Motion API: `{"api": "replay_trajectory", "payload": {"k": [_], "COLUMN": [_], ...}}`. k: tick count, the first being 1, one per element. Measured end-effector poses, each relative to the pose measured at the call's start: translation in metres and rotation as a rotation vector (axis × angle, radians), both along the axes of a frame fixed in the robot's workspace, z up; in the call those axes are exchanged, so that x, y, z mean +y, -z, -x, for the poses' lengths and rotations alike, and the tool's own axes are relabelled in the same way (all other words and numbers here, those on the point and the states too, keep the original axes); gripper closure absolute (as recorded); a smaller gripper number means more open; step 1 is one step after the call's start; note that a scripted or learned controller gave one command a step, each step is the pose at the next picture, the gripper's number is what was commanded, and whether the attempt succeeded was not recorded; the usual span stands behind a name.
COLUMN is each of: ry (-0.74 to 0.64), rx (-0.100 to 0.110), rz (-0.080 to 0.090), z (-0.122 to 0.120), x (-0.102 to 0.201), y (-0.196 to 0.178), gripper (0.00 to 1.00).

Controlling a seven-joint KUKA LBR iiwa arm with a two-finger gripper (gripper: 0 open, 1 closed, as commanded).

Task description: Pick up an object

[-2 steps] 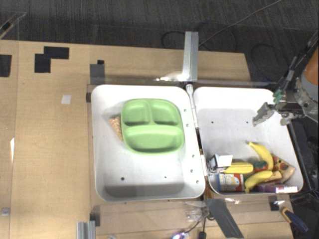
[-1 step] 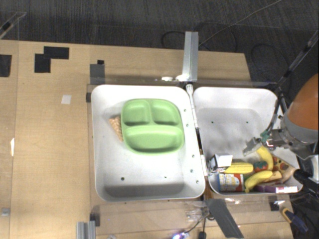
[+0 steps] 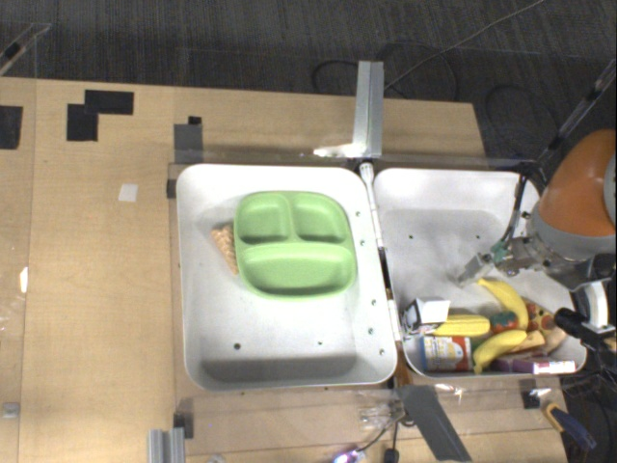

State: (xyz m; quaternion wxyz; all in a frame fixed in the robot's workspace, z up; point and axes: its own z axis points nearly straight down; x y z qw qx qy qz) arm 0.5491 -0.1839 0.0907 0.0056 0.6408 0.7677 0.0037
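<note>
My gripper [image 3: 476, 267] hangs low over the middle of the right bin [image 3: 434, 210], reaching in from the right below the orange band [image 3: 581, 195]. Its tip is just above and left of a yellow banana [image 3: 507, 300]. A pile lies along that bin's front wall: a second banana [image 3: 499, 345], a yellow packet [image 3: 461, 327], a labelled can [image 3: 444, 353], a small white and black box [image 3: 425, 312] and a purple item [image 3: 526, 364]. Nothing is visibly held.
The left bin [image 3: 207, 336] holds a green divided plate [image 3: 292, 242] with a tan waffle-like piece [image 3: 225, 247] poking out from under its left edge. A metal post [image 3: 369, 109] stands behind the wall between the bins. Cables lie at the back right.
</note>
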Motion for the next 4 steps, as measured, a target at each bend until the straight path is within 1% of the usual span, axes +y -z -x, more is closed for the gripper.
{"api": "replay_trajectory", "payload": {"k": [1, 2, 3, 4], "ry": [-0.002, 0.108, 0.107, 0.077], "rx": [-0.007, 0.008, 0.009, 0.003], "rz": [-0.004, -0.002, -0.002, -0.002], "z": [-0.003, -0.025, -0.025, -0.038], "x": [0.002, 0.070, 0.070, 0.088], "y": [-0.012, -0.121, -0.120, -0.001], "gripper": [1.00, 1.00, 0.00, 0.00]}}
